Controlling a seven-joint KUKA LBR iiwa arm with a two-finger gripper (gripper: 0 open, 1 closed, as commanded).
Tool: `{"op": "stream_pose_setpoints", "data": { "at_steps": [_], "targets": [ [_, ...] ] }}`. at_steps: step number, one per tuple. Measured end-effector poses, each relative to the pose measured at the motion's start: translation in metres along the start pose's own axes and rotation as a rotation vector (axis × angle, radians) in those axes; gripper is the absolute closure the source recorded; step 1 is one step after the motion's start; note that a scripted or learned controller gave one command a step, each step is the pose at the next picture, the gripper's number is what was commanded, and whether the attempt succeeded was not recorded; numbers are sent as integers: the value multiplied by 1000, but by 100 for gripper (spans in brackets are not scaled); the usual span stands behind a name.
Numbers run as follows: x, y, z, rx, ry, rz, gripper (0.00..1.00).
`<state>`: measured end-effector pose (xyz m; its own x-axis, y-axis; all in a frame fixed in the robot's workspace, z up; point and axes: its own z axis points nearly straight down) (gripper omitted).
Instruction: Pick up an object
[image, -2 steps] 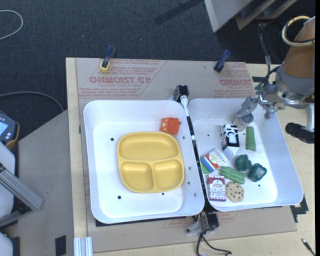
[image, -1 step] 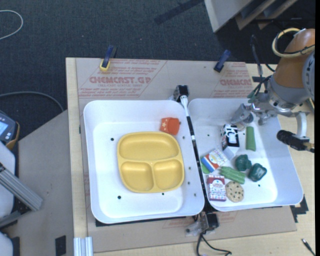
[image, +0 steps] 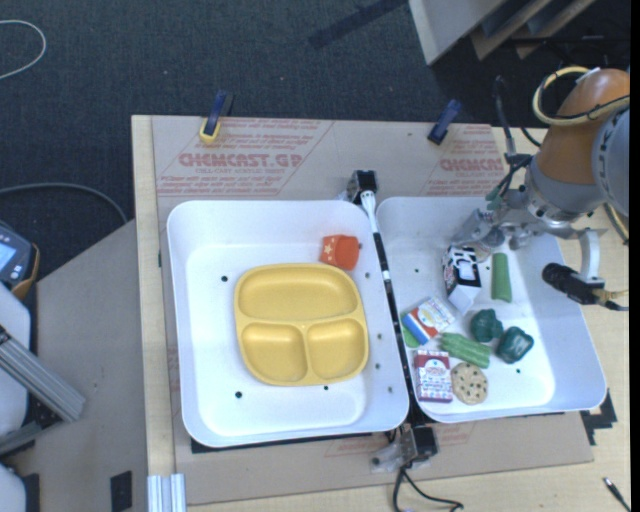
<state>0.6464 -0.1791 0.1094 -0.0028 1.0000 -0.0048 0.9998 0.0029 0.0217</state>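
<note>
Both white bins (image: 200, 330) are evenly and brightly lit from above, with mild glare on their floors. Shadows are soft. Focus is slightly soft throughout.

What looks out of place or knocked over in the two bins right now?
Nothing looks spilled or damaged. The only oddity: the orange toy lies alone in the left bin beside the yellow divided plate, while the other small items cluster in the right bin. The tool hovers over the black-and-white carton.
</note>
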Motion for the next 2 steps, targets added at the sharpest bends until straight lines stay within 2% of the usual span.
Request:
{"op": "stream_pose_setpoints", "data": {
  "at_steps": [1, 2],
  "targets": [
    [1, -1, -10, 6, 4, 0, 100],
    [-4, 6, -73, 13, 1, 2, 100]
  ]
}}
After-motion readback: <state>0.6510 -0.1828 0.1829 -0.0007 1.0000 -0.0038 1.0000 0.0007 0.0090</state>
